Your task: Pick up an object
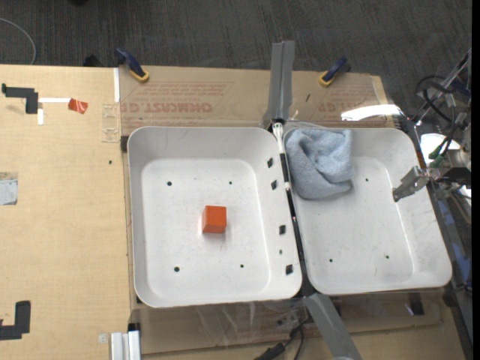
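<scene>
An orange cube (214, 220) sits near the middle of the left bin (150, 276). A crumpled grey cloth (321, 160) lies in the far left corner of the right bin (375, 280), against the divider. My gripper (407, 185) reaches in at the right bin's right rim, low over the wall. It is well clear of the cloth and far from the cube. Nothing is visible in it, and most of the arm is cut off by the view's right side.
Cables and arm hardware (442, 126) crowd the right bin's far right corner. A grey post (282, 81) rises behind the gap between the bins. Two clamps (133, 66) (333, 71) hold the cardboard at the back. A wooden bench top (60, 201) lies to the left.
</scene>
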`<state>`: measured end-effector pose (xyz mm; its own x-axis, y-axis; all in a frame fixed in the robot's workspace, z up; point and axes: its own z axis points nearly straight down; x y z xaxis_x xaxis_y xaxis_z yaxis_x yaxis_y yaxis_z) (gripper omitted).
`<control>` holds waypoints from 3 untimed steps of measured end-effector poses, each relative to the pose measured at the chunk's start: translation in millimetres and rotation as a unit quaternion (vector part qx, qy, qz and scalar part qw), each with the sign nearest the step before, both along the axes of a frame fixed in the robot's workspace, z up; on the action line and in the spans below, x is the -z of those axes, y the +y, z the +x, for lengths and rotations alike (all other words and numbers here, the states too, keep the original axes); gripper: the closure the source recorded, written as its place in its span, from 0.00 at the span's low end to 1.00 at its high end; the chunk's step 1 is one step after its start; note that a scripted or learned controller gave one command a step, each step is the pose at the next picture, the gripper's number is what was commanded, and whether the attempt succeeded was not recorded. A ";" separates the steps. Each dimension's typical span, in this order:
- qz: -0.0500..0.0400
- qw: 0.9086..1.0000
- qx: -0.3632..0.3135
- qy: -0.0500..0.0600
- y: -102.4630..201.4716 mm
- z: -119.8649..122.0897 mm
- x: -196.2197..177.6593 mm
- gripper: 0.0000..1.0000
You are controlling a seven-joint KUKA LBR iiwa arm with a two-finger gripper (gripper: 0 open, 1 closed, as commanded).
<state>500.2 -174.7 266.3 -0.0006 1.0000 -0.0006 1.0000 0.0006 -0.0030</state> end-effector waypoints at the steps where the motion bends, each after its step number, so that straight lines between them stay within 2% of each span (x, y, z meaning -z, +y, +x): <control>1: 0.001 1.000 0.001 -0.002 -35.1 33.9 163.7 0.00; 2: 0.001 1.000 0.002 -0.002 -35.9 33.7 154.8 1.00; 3: 0.000 0.995 -0.101 -0.002 -8.5 44.9 43.4 1.00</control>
